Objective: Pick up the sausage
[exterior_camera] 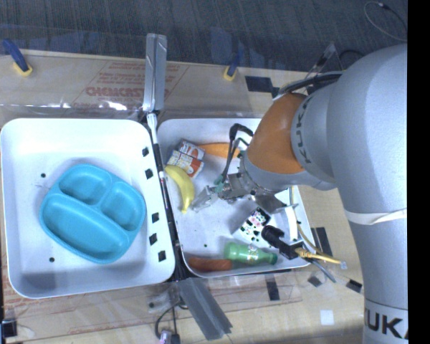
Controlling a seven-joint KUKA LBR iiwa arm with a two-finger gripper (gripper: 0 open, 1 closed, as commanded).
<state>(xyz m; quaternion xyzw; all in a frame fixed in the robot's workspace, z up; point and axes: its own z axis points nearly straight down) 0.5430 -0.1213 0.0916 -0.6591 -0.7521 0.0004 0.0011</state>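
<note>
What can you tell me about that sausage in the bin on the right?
The sausage is a reddish-brown, smooth-skinned link lying flat along the near edge of the right bin, close to its corner by the divider. The green bottle lies right beside it, seemingly touching its far end. The end effector is up near the banana, well apart from it.

White bins (14,192) smooth matt plastic. Blue divided tray (93,212) glossy plastic. Sausage (209,264) smooth, slight sheen, by the right bin's near edge. Green bottle (249,254) shiny plastic. Banana (182,185) matt skin. My arm (358,135) satin grey shell, orange band (278,136) glossy. Bench (93,84) under clear glossy film.
</note>
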